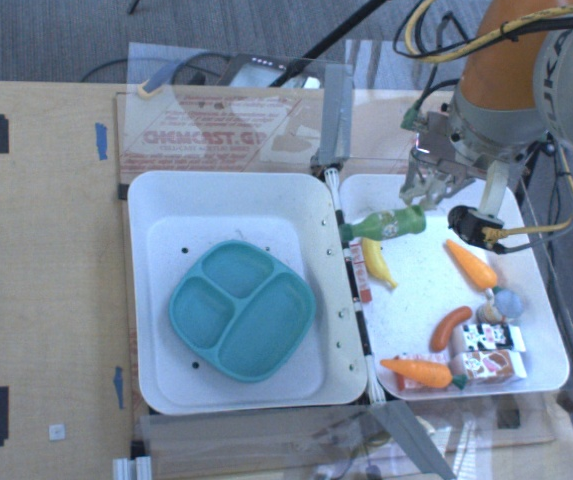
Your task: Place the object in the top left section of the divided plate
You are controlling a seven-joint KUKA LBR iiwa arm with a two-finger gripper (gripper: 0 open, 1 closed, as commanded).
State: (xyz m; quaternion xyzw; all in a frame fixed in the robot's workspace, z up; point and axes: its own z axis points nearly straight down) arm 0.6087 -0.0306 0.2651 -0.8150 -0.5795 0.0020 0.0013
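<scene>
A teal divided plate (pixel 243 311) lies in the left bin (pixel 156 203), its three sections bare. A green bottle (pixel 387 225) lies on its side at the upper left of the right bin (pixel 544 363), its neck toward the divider. My gripper (pixel 422 196) hangs just above the bottle's thick right end, open, with nothing held between its fingers.
The right bin also holds a banana (pixel 378 263), an orange carrot (pixel 471 265), a second carrot (pixel 421 372), a red sausage (pixel 450 327), a small milk carton (pixel 488 351) and a grey-blue ball (pixel 507 302). A black cable end (pixel 469 225) dangles beside the gripper.
</scene>
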